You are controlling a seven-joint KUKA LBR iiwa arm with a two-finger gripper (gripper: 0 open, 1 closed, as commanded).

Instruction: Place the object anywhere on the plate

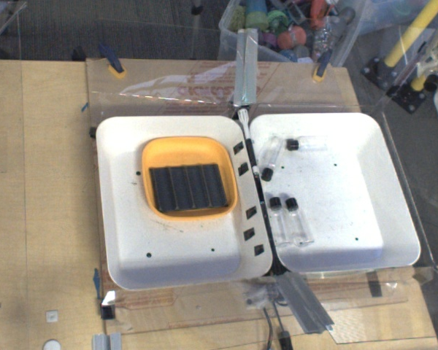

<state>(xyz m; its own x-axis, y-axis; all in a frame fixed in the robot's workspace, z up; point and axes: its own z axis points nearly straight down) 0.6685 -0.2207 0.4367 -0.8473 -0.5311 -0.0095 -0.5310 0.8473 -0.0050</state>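
The clear little tubes (296, 224) in the right bin (365, 195) are hard to see, the black grooved block (188, 188) lies longways across the orange plate (160, 152), and I cannot tell about the hand.

Arm's appearance: not discernible here.

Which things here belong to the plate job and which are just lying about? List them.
Job:
orange plate in the left bin
dark ridged block lying on it

Lying about:
clear vials in the right bin
tub of toys behind the bench
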